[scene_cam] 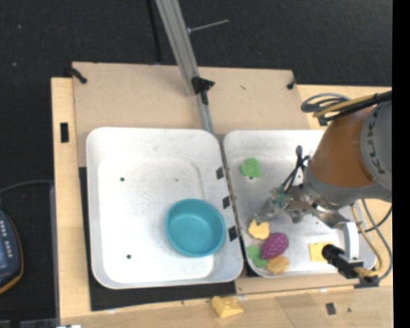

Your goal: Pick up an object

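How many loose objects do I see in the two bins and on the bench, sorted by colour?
Blue: 1, the bowl
Green: 2, pieces at and
Yellow or orange: 4, pieces at
Purple: 1, the piece
Total: 8

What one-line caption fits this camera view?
Gripper hovers over small toys in the right bin; a blue bowl sits in the left bin.
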`<state>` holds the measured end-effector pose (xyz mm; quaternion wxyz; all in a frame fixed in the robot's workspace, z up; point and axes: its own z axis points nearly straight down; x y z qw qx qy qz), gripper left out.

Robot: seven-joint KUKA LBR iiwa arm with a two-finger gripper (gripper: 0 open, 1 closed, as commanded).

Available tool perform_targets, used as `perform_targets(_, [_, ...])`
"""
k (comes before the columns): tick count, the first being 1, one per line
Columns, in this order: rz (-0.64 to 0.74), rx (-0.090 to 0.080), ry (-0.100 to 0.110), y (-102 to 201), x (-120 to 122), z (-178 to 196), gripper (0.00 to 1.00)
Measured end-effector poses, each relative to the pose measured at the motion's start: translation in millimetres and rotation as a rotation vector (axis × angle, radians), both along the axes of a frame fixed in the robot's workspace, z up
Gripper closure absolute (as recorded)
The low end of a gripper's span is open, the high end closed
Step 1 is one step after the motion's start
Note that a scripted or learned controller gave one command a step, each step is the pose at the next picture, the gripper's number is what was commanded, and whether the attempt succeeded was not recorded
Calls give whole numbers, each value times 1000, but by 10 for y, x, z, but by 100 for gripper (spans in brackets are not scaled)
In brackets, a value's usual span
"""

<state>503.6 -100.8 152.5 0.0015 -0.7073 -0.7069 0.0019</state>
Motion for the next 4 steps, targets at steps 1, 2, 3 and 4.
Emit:
perform_targets(1, [-1,0,-5,-9,3,-503,0])
perform_targets(2, [-8,1,-10,-13,20,-394,100])
perform_targets(3, [3,-1,-12,-19,14,231,100])
perform_targets(4, [3,-1,-7,-89,60,663,100])
